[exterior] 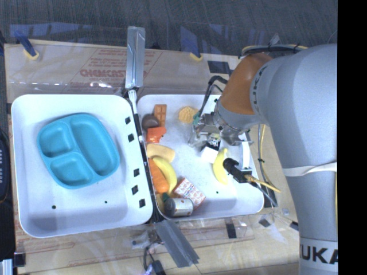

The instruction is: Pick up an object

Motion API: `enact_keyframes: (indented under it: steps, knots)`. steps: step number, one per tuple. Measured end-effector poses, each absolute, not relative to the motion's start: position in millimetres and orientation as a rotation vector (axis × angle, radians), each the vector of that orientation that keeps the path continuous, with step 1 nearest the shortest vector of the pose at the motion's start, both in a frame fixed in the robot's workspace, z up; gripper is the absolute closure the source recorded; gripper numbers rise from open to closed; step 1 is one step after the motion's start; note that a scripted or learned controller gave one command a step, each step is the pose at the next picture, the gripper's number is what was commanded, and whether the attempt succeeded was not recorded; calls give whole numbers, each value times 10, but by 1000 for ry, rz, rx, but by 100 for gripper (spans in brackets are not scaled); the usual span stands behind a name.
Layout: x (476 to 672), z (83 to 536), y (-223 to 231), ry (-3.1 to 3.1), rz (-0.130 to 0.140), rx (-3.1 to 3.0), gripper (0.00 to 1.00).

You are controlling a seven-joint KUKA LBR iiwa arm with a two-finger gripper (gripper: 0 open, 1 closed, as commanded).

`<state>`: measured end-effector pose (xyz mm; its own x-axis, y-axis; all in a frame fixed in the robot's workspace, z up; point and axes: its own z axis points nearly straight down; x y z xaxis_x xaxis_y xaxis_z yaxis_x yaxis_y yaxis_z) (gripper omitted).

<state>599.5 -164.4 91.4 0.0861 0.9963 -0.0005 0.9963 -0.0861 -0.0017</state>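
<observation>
Table point(69, 62) item, right bin point(252, 202): end effector point(205, 135), grip state impossible to tell, is hovering mid-bin between the cracker-like piece point(186, 114) and banana point(221, 166), risking closing on bare floor between them.

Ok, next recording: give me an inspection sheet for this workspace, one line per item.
Surface: bench bearing two white bins, left bin and right bin.
Job's things: bananas, carrot, can, snack packet, waffle piece, yellow cookie, all in right bin.
Clutter: blue divided plate in left bin.
Grippers: pincer low in right bin; finger state unclear.
Cables: yellow cable beside arm.
Surroundings: dark carpet.
</observation>
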Motion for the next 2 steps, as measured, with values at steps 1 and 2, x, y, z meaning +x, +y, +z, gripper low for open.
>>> enact_keyframes:
  steps: [1, 2]
  knots:
    - [5747, 907, -1032, -1966, 5, -2444, 0]
    - [6064, 1954, -1064, -2233, -5, -2216, 0]
